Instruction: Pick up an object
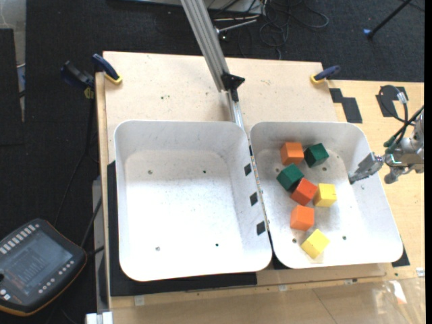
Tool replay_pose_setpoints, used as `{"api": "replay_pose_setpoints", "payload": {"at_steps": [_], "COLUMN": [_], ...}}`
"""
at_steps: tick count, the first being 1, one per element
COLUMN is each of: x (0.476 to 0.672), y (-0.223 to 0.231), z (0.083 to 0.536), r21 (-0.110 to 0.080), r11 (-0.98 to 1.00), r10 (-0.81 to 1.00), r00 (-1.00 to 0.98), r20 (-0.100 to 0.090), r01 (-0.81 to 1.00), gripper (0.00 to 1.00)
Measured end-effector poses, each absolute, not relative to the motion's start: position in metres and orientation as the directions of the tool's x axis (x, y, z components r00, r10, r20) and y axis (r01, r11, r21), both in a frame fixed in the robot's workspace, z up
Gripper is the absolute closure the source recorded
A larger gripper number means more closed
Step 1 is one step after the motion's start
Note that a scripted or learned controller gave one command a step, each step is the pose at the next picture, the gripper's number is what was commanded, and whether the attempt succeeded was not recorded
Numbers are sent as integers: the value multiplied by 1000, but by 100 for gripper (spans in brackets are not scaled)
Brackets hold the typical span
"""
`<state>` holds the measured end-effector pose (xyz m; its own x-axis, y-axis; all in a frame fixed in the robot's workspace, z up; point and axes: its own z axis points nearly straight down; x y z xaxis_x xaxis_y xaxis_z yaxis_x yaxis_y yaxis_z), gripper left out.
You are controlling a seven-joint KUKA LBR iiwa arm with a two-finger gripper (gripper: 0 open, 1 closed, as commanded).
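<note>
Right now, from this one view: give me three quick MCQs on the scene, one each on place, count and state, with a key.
1. Which bin holds the blocks?
A. left bin
B. right bin
C. both

2. How many green blocks?
A. one
B. two
C. four

3. Where is the gripper?
A. at the right bin's right rim
B. over the left bin
C. pressed on a yellow block

Key:
1 B, all the blocks lie in the right bin.
2 B, green block and green block.
3 A, gripper sits at that rim, apart from the blocks.

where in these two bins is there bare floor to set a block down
The left bin offers bare floor from wall to wall. In the right bin, the cubes crowd the middle; bare strips lie along its right wall, near the gripper, and its front corners.
</note>
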<state>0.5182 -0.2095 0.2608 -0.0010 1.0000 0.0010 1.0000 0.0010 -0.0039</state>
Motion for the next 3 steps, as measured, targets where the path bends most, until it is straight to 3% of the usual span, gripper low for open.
{"api": "replay_pose_setpoints", "payload": {"at_steps": [1,3], "x": [519,524], "y": [-209,-207], "z": [263,156], "r21": [0,-6], "r11": [1,0], "r10": [1000,1000], "r00": [-1,0], "r20": [0,2], "r01": [1000,1000], "gripper": [0,0]}}
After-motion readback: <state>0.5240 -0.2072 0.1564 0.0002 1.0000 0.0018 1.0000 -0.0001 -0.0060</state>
